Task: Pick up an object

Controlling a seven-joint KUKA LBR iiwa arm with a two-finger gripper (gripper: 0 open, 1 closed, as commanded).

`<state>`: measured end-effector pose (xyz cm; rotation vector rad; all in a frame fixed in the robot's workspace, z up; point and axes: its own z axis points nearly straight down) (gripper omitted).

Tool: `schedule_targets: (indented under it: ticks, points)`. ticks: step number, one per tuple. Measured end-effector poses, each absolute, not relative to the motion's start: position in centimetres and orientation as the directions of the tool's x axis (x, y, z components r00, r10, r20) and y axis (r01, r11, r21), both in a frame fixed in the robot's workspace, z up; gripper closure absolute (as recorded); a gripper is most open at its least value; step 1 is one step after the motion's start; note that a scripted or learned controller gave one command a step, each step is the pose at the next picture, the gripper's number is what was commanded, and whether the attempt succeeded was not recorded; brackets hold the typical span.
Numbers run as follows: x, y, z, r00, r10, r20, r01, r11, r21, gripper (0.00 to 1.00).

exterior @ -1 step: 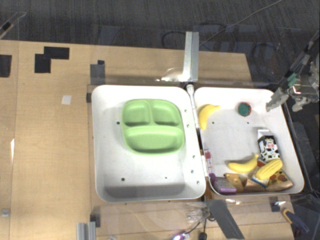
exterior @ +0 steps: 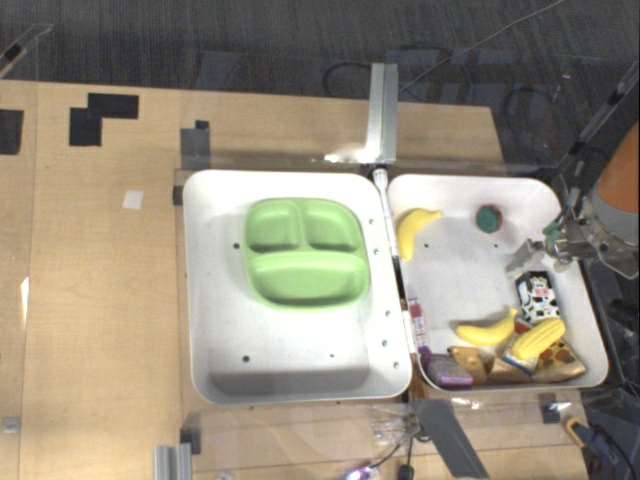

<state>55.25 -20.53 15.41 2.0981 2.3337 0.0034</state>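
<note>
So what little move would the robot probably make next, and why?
Probably a short drop of the hand, which sits at the right bin's far right side. The black-and-white cow toy lies just below it in the view, apart from the banana and corn cob, so it looks the easiest pick.

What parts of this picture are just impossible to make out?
- Claw: small and blurred at the right bin's edge; open or shut is unclear.
- Arm: cut off by the camera view's right edge.
- Pile in the right bin's near corner: items overlap under the corn cob; what they are is unclear.
- Purple item: too small to identify.
</note>
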Motion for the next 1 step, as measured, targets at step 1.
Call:
schedule_targets:
  ticks: [1]
  points:
    - [54.93, -20.53, 10.17, -0.233, 0.972, -0.005, 0.972, 0.233, 0.01, 0.0]
